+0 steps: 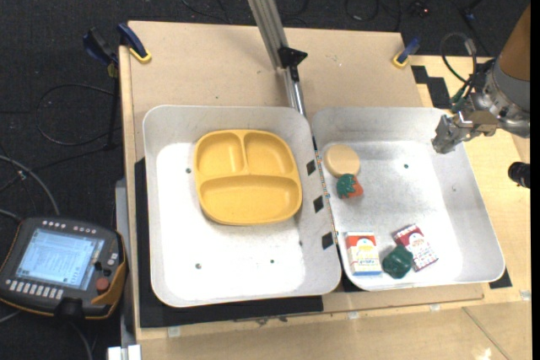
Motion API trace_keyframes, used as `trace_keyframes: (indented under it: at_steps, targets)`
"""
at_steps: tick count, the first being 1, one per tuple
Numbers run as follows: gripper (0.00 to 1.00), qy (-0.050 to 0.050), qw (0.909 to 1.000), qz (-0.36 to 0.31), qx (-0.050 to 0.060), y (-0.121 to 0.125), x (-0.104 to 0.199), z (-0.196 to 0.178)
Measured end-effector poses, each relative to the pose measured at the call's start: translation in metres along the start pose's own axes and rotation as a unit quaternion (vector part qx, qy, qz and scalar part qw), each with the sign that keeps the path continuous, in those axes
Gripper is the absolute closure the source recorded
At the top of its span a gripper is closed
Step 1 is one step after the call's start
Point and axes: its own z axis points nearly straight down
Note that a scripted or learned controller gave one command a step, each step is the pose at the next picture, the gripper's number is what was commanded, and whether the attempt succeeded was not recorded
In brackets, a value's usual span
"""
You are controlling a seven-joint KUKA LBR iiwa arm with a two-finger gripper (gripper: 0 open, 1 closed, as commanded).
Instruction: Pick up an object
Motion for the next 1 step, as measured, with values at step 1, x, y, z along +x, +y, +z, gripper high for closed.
trace_keyframes:
  at_steps: [1]
  targets:
    - [1.0, 0.0, 1.0, 0.0, 0.001, 0.0014, 0.0001, -0.0236]
